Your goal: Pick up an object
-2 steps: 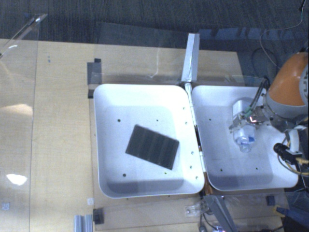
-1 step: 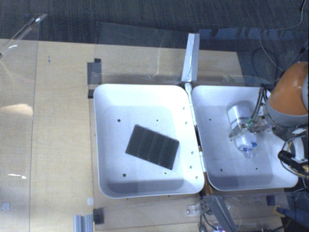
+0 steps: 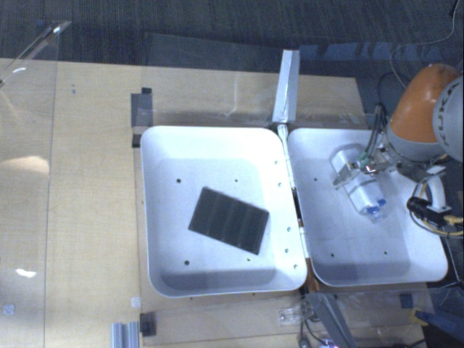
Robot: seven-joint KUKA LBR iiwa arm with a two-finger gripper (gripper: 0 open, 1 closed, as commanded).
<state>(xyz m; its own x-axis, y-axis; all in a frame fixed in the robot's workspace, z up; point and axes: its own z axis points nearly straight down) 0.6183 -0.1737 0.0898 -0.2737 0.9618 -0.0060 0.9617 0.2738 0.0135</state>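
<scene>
You see the hand [image 3: 360, 183] over the right white bin [image 3: 406, 263], grip state unclear, dark ridged rectangular pad [image 3: 229, 220] lying diagonal far left

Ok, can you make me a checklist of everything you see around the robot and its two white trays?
Surface: wooden bench bearing two shallow white bins, left bin and right bin, side by side.
Job's things: dark ribbed rectangular pad lying flat and tilted in the left bin; a clear plastic object with a blue spot in the right bin.
Clutter: nothing seen.
Grippers: gripper low over the right bin, just above the clear object; grip not clear.
Cables: wires near the arm at the right edge.
Surroundings: dark carpet beyond the bench; grey upright bar behind the bins.
</scene>
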